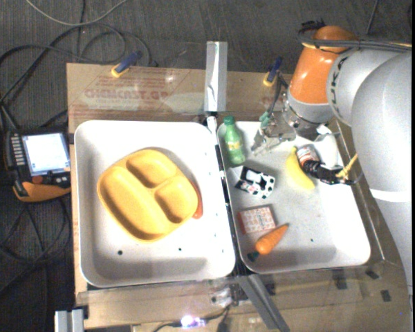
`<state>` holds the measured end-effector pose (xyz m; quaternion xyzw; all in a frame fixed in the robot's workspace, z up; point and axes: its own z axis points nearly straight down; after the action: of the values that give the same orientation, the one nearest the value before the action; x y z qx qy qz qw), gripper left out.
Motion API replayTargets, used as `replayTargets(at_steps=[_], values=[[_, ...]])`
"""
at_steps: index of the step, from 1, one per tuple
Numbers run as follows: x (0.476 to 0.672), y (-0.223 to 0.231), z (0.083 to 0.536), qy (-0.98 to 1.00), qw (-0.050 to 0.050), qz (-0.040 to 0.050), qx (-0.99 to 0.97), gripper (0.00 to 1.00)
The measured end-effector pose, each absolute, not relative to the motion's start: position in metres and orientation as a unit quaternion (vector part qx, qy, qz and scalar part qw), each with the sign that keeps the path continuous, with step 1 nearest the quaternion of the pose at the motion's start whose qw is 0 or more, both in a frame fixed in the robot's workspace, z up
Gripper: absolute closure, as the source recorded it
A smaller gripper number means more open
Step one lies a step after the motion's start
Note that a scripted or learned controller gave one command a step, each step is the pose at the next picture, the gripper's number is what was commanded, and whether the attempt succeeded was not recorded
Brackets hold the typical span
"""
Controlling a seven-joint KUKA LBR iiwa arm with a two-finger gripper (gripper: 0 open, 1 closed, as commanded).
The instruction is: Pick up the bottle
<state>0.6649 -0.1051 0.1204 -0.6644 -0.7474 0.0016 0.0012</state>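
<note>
The bottle (231,141) is small and green with a white cap. It lies in the far left corner of the right bin (346,251), close to the wall between the two bins. My gripper (266,138) hangs just to the right of the bottle, a short gap away, below the orange band of the arm (317,68). Nothing shows in its grasp.
The right bin also holds a black-and-white patterned item (255,182), a pink card (256,220), a carrot (272,239) and a banana (301,171) by a dark cable. In the left bin (97,254) lies a yellow divided plate (149,194), with a small orange item (197,207) at its right edge.
</note>
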Motion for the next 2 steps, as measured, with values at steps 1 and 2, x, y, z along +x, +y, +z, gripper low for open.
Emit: replayTargets(at_steps=[1, 2], values=[[0.654, -0.027, 0.183, -0.612, 0.001, 0.0017, -0.791, 1.00], [0.668, -0.060, 0.183, -0.665, -0.001, 0.0025, -0.746, 1.00]])
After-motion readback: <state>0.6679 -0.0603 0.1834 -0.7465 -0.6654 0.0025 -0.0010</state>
